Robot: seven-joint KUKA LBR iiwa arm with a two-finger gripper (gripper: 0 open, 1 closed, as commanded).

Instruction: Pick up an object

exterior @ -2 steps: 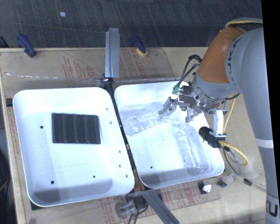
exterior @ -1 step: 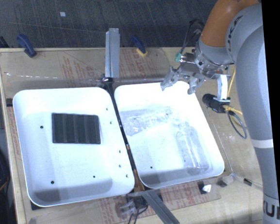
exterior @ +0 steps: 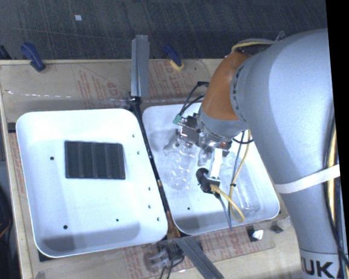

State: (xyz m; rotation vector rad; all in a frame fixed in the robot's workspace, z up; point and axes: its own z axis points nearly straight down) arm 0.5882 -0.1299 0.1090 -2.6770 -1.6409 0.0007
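A dark grey ribbed rectangular pad (exterior: 94,160) lies flat in the left bin (exterior: 42,226). In the right bin (exterior: 194,222) I see clear plastic items: one (exterior: 178,169) near the bin's middle left and another (exterior: 248,201) toward the front right corner. My gripper (exterior: 184,142) is lowered into the right bin, just above and beside the clear item in the middle. The grey wrist with its orange band (exterior: 219,98) hides the back of that bin. The clear plastic and the cables make the gripper's end hard to read.
A yellow and black cable (exterior: 224,192) hangs from the wrist over the right bin's floor. The raised divider (exterior: 153,168) between the two bins runs just left of the gripper. Blue clamps (exterior: 32,56) hold the bench's back edge. My arm's large grey body (exterior: 295,131) covers the right side.
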